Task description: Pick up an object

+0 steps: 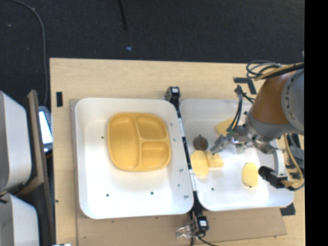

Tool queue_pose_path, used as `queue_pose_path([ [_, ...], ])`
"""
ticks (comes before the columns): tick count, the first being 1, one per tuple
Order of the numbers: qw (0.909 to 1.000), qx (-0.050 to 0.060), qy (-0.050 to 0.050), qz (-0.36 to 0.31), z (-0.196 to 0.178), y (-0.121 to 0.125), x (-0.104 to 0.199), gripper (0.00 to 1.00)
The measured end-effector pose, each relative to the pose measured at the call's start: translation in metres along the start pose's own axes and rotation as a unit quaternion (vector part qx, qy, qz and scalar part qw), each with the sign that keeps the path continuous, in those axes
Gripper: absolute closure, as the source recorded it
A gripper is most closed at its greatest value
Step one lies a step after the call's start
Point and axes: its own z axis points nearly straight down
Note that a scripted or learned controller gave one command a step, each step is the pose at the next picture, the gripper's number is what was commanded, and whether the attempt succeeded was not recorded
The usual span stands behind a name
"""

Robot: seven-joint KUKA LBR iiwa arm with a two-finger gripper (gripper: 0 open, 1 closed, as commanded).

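Bright, even overhead light, soft focus throughout.
You see the white bins nearly washed out, faint shadows only, dark floor along the top.

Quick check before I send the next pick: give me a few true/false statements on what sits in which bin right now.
1. The yellow divided plate lies in the left bin. True.
2. The plate has two compartments. False: three.
3. The right bin holds several pale yellow pieces and a small brown object. True.
4. The brown object rests on the plate. False: it lies in the right bin, near the divider.
5. The arm is above the left bin. False: above the right bin.
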Motion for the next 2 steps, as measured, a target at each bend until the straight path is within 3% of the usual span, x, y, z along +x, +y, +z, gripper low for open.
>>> queue_pose_path([
  [1, 1.0000, -0.003, -0.001, 0.000, 0.010, 0.000, 0.000, 0.00],
  [2, 1.0000, -0.004, -0.001, 0.001, -0.001, 0.001, -0.001, 1.00],
])
